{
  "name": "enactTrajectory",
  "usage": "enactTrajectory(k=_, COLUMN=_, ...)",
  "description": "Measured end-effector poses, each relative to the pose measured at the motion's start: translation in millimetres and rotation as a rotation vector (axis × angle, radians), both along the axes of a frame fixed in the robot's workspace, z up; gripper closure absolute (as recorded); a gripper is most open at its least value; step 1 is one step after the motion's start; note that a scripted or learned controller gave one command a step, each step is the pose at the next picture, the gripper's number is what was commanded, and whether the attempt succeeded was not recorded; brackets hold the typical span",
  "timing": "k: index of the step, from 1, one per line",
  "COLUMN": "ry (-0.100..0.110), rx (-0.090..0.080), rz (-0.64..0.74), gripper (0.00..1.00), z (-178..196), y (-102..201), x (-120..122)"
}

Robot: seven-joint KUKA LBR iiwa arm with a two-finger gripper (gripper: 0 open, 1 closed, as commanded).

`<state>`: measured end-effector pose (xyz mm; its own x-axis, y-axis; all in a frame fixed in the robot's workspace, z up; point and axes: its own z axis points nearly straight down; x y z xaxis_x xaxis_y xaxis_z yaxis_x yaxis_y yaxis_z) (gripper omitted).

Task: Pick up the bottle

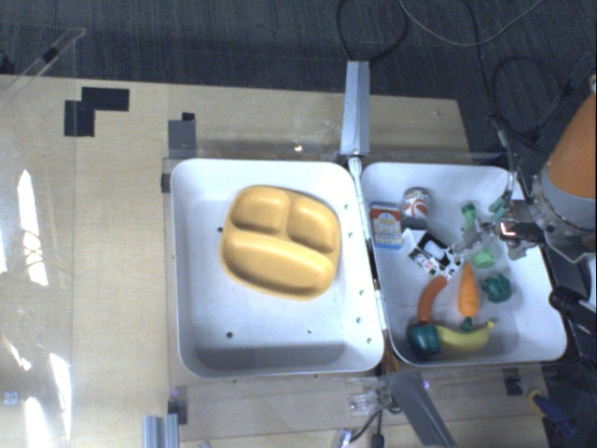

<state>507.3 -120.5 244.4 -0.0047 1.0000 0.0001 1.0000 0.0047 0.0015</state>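
A small green plastic bottle (472,220) is seen in the right white bin (550,339), toward two o'clock near the far rim, its axis unclear. The grey gripper (487,234) is crowded beside it; its grip cannot be told. Open floor lies at nine o'clock.

Two white bins (187,250) — one bread loaf (280,241), one banana (464,335).

Single fixed camera mounted above the counter (93,250), angled downward, covering both white bins (187,343) from moderate height.
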Motion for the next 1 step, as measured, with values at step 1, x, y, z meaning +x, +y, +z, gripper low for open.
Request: enactTrajectory(k=1, ry=-0.004, rx=-0.001, rz=0.121, gripper=0.0, z=-15.8, y=7.6, x=-6.3)
